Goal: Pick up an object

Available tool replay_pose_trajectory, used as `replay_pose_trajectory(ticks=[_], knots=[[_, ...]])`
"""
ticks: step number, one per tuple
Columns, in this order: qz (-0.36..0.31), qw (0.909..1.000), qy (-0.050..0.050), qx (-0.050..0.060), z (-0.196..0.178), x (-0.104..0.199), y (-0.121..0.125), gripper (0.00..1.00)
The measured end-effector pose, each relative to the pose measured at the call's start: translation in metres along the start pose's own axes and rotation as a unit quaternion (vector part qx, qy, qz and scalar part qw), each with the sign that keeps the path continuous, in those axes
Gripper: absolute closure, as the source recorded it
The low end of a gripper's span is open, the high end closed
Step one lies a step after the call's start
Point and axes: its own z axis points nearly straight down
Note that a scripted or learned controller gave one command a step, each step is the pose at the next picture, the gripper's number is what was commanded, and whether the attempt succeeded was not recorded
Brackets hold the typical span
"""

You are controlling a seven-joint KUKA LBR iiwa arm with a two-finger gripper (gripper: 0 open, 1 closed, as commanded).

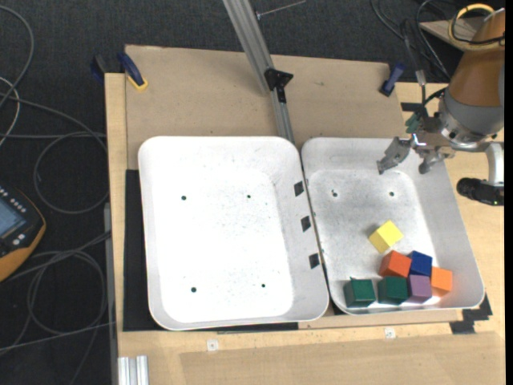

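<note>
Both bins were white, the left bin (216, 227) speckled with fine dark flecks and the right bin (353, 207) greyer with them. Along the right bin's near edge sat 2 green cubes (361, 292), a yellow cube (386, 236), 2 orange cubes (396, 264), a blue cube (420, 262) and a purple cube (420, 286). The tabletop (208, 95) was tan.

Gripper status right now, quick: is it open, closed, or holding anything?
Gripper: open, nothing between its fingers, hovering over the far end of the right bin, apart from the blocks.
</note>
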Motion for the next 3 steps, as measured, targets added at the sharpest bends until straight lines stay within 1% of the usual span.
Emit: replay_pose_trajectory(ticks=[1, 2, 3], knots=[[0.000, 1.0000, 0.000, 0.001, 0.056, 0.010, 0.003, 0.00], [0.000, 1.0000, 0.000, -0.004, 0.040, 0.009, 0.005, 1.00], [-0.001, 1.0000, -0.002, -0.007, -0.024, 0.015, 0.006, 1.00]])
